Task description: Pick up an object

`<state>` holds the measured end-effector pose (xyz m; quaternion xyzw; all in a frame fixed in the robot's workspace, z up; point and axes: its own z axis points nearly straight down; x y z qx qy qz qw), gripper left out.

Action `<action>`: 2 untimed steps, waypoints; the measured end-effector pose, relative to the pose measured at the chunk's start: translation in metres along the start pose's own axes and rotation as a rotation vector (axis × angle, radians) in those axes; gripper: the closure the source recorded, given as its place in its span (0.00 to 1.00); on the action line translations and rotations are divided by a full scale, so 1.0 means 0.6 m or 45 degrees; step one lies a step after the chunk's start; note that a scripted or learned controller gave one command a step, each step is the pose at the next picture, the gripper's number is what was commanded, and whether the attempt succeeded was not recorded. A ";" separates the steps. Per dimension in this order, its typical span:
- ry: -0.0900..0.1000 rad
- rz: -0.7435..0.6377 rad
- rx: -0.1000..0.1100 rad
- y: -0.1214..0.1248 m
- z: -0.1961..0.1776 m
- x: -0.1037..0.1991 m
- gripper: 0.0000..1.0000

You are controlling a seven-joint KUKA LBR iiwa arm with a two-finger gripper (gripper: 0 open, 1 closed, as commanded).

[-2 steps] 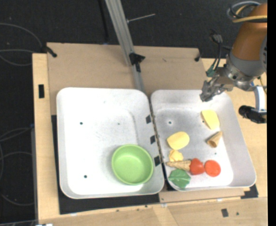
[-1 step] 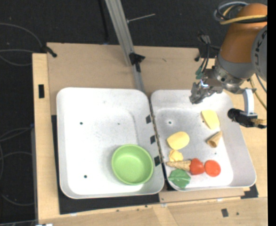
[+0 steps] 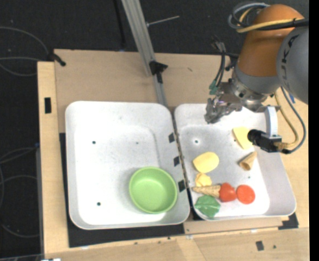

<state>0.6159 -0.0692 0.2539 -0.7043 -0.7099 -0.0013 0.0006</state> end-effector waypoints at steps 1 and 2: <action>-0.003 0.002 0.003 -0.026 0.022 0.085 1.00; 0.000 0.000 0.001 -0.046 0.009 0.161 1.00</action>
